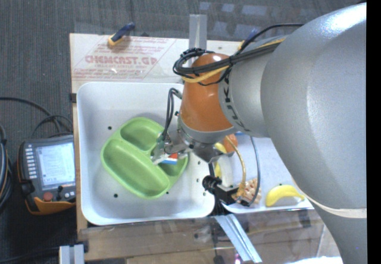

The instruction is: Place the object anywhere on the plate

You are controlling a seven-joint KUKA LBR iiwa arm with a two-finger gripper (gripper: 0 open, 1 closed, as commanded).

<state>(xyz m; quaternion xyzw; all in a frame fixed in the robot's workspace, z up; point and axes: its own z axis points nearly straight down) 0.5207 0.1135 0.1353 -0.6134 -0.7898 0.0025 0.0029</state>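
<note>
Camera view. I see the arm [286, 96] entering from the right and covering most of the right bin [268, 206]. Its orange band [205, 99] sits above the divide between the two bins, with black cables looped over it.

The gripper [168, 156] is positioned over the left bin [98, 114], at the right-hand part of the green plate [128, 165]. I see a small object [171, 160], white with red and blue markings, between the fingertips. I read the gripper as closed on this object. The object is directly over the right edge of the plate; I cannot tell whether it touches the plate surface or is held just above it.

The plate is a divided green dish with several compartments. It lies in the middle of the left bin, nearer the bin's front wall than its back wall. The compartments that I can see carry nothing.

In the right bin, a yellow banana [284, 195] lies near the front edge, close to the arm body. A small brownish item [247, 188] lies at the front-left corner of that bin; its type is not readable.

Outside the bins, a teach pendant [47, 170] rests on the floor left of the bench. A blue and yellow clamp [121, 33] sits at the bench's back edge, on a board with red lettering [122, 57].
</note>
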